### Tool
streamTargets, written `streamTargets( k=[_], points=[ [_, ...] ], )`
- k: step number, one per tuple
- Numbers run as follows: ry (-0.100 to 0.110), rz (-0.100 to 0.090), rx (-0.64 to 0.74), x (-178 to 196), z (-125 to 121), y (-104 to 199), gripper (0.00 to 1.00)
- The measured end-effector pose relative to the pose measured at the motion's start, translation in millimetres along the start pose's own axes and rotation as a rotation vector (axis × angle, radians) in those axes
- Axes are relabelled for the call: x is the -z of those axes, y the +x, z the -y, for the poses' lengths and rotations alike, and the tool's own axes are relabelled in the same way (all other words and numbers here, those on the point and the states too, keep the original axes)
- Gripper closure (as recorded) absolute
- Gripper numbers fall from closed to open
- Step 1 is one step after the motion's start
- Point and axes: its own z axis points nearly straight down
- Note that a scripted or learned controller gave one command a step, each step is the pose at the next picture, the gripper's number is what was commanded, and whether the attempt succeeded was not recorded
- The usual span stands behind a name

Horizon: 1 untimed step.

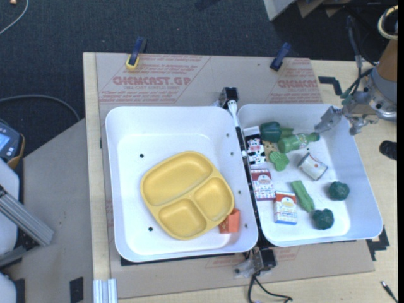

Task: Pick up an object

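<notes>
The gripper (341, 117) hangs over the right bin (361, 169) near its far right corner, fingers spread apart with nothing between them. Below it the bin holds a green bottle (291, 142), a dark green cup (271, 131), playing-card boxes (254, 149), an orange-and-white carton (286, 207) and two dark green lumps (338, 190). The left bin (126, 144) carries a yellow divided plate (187, 194) with a small orange block (230, 222) touching its near edge.
</notes>
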Motion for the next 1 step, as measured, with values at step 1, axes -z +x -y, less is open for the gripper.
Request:
streamTargets(
  k=[1],
  points=[
    [-0.002,0.0,0.001,-46.9,-5.1,6.8,0.0]
  ],
)
